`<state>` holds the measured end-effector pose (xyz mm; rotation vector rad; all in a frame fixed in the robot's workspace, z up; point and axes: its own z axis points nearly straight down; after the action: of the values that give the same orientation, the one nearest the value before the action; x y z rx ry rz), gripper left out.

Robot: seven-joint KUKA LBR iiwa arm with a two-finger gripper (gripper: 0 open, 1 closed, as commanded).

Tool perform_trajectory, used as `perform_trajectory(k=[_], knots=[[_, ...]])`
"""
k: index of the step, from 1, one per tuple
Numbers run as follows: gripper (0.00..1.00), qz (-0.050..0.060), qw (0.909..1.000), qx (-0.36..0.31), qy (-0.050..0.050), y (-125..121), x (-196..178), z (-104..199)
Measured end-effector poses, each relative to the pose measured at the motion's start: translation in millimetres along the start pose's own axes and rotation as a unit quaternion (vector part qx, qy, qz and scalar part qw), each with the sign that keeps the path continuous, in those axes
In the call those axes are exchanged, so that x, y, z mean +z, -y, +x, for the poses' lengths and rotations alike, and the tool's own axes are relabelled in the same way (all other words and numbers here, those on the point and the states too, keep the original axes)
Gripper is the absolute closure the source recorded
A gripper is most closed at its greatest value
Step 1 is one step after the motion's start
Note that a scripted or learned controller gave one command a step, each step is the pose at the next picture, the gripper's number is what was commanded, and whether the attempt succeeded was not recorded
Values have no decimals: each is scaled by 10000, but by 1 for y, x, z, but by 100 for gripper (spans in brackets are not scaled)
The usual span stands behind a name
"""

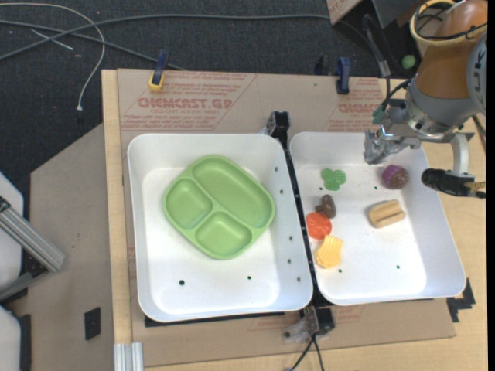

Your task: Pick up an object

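Toys crowd the right bin [433, 280]: purple ball [395, 177], tan block [386, 212], green piece [333, 178], brown [327, 205], orange [318, 225], yellow [329, 252]. End effector [377, 147] hovers beside the ball, grip impossible to tell.

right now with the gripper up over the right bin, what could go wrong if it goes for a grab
1. The gripper sits near the far wall of the right white bin, close to the round purple toy; a descent here could clip that wall or nudge the toy away.
2. The brown piece, orange-red piece and yellow piece cluster by the bin's left wall, so a grab there may catch two or none.
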<state>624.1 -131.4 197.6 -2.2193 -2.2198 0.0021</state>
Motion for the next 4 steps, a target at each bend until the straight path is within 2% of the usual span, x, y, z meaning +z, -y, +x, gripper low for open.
perform_trajectory(k=[1,2,3,4], knots=[[0,18,10000,3,-4,11,52,2],[0,21,10000,-6,-6,2,103,7],[100,-15,10000,0,-1,0,88,7],[100,-58,10000,-7,13,-5,23,9]])
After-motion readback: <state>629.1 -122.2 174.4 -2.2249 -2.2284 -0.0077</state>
